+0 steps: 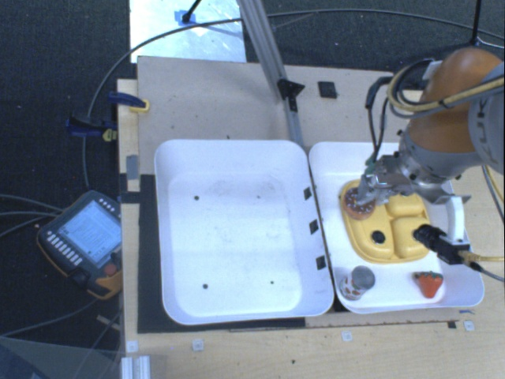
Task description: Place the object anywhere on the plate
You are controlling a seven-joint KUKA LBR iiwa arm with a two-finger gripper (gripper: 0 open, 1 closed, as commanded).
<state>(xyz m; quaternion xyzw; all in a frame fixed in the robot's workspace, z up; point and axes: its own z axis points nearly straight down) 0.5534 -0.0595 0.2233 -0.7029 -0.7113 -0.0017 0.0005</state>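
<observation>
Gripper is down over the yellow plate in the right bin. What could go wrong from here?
1. The gripper sits right over the donut at the plate's left rim; released there, it might tip off into the bin.
2. The can and strawberry lie close by; a low retreat could knock them.

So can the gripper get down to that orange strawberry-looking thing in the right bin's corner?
Probably yes: the orange object lies alone on the bin floor, apart from the yellow plate, and the gripper hangs nearby.
</observation>
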